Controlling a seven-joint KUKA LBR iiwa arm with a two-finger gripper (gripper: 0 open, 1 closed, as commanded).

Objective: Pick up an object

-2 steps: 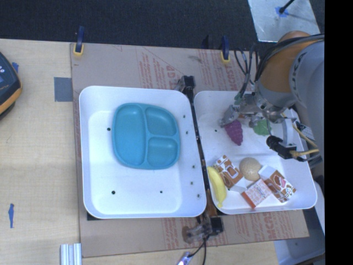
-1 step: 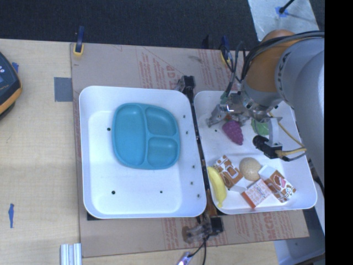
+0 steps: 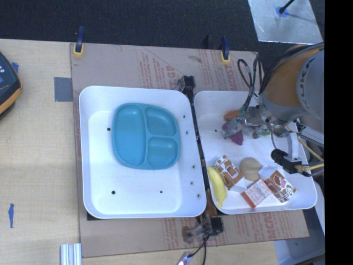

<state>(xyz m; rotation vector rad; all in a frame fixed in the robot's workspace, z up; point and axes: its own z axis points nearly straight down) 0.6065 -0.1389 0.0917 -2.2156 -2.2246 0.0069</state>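
The hand [image 3: 251, 123] hung low over the upper part of the right bin [image 3: 209, 101], beside a purple object [image 3: 236, 137]; whether it was open or closed could not be told. For a sound pick, it should have descended squarely over that piece, well clear of the banana [image 3: 217, 185] and packets [image 3: 269, 189] lower right.

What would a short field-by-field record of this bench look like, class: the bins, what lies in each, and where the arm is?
left bin: holds a blue divided plate
right bin: holds the loose items
front edge of right bin: yellow banana in the left corner, three red-and-white packets
middle of right bin: round tan item
back of right bin: purple item, orange item
arm: over the right bin's back right part
gripper: low, beside the purple item; nothing seen held
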